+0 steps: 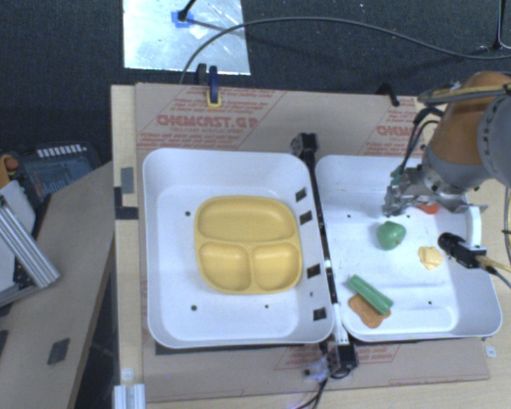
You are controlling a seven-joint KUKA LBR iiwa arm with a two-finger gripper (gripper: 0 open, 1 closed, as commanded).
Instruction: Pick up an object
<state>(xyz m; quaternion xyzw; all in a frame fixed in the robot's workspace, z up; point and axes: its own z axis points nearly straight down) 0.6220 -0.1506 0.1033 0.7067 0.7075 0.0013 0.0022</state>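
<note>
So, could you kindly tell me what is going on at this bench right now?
A grey KUKA arm with an orange band reaches in from the right, and its two-finger gripper hangs low in the right-hand shallow white bin, just above a small round green object. Nothing shows between the fingers. A green stick-shaped piece lying over a flat orange piece, plus a small yellow lump, lie nearby. The left-hand white bin holds a yellow three-compartment plastic tray.

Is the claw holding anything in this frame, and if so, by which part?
Nothing is visibly held. The claw hangs just above the green round object in the right bin, with no object seen between its tips.
</note>
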